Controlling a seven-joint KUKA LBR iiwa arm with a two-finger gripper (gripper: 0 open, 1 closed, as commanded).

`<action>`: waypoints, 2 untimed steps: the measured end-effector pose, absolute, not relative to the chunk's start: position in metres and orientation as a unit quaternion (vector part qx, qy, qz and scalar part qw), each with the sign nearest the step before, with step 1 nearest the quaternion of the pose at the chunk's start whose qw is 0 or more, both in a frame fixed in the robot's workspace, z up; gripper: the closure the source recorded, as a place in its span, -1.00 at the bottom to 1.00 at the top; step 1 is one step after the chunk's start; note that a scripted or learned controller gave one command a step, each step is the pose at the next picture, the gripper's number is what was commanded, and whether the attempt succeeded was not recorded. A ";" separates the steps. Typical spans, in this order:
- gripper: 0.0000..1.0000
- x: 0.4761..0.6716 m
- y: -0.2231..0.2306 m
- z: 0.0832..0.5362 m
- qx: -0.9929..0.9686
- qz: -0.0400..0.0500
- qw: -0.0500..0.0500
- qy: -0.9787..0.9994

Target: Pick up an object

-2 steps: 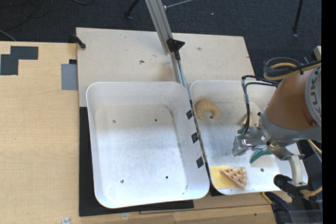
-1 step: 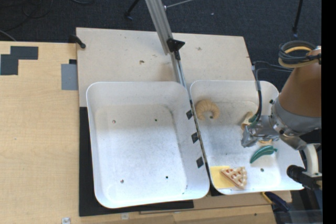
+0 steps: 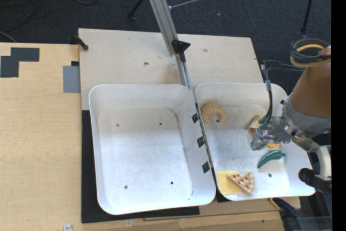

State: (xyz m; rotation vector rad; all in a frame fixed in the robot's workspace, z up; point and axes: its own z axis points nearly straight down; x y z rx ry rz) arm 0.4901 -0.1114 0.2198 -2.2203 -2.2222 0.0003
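Note:
My gripper (image 3: 259, 140) hangs low over the right bin (image 3: 238, 96), near its right side. A small tan and orange object (image 3: 254, 124) lies right against the gripper's upper left. A green curved object (image 3: 271, 158) lies just below the gripper, apart from it. A tan croissant-shaped object (image 3: 213, 113) rests at the bin's upper left. A yellow and brown waffle-like wedge (image 3: 240, 182) sits at the bin's front edge.
The left bin (image 3: 108, 96) stands beside the right one, with a divider and black clips (image 3: 200, 141) between them. A slanted metal rail (image 3: 162, 11) rises behind the bins. The arm's orange band (image 3: 316, 86) fills the right side.

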 end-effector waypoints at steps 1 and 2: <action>1.00 0.515 -0.064 0.219 -0.705 0.000 0.002 -0.709; 1.00 0.527 -0.007 0.229 -0.705 0.000 0.002 -0.709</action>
